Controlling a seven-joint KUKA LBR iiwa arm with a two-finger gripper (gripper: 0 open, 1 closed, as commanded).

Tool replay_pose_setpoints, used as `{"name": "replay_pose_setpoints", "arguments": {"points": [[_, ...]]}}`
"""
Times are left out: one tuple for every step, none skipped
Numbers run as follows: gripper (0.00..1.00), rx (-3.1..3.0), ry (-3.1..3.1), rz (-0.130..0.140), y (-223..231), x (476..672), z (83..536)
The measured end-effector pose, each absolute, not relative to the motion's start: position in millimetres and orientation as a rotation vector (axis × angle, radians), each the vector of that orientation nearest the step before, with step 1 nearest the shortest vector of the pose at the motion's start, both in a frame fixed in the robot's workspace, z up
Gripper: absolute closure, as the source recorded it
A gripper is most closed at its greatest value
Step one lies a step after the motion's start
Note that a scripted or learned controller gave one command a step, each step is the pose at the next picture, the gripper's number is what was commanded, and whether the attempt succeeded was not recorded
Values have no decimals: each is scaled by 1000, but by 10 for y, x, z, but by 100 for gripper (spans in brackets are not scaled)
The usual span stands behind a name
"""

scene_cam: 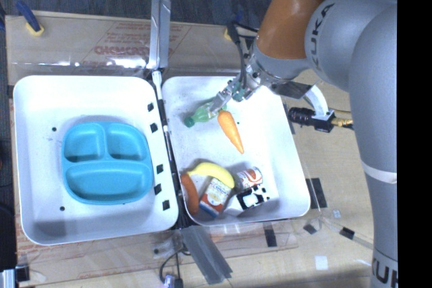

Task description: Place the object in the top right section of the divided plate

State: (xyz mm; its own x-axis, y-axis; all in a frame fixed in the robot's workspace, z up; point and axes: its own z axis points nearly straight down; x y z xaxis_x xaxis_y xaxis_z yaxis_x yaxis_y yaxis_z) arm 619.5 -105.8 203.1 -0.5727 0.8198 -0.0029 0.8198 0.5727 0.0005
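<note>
Gripper [233, 92] sits low over the right bin [287, 138], near its far edge, fingers pinched on the upper end of a green bottle [204, 112]. Bottle lies tilted, its cap end pointing toward the bin's left wall, body running up into the fingertips. Carrot [231, 131] lies just beside the bottle on the bin floor, tip toward the near edge. Along the near edge of the same bin: banana [212, 174], red sausage-like piece [190, 191] against the left wall, small carton [214, 195], red-and-white can [250, 178], black-and-white item [255, 197]. Blue divided plate [106, 162] sits in the middle of the left bin [34, 111], all sections bare, well apart from the gripper.
</note>
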Motion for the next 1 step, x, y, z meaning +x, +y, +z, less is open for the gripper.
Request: {"name": "replay_pose_setpoints", "arguments": {"points": [[100, 1717, 2630, -1, -790, 6570, 1918]]}}
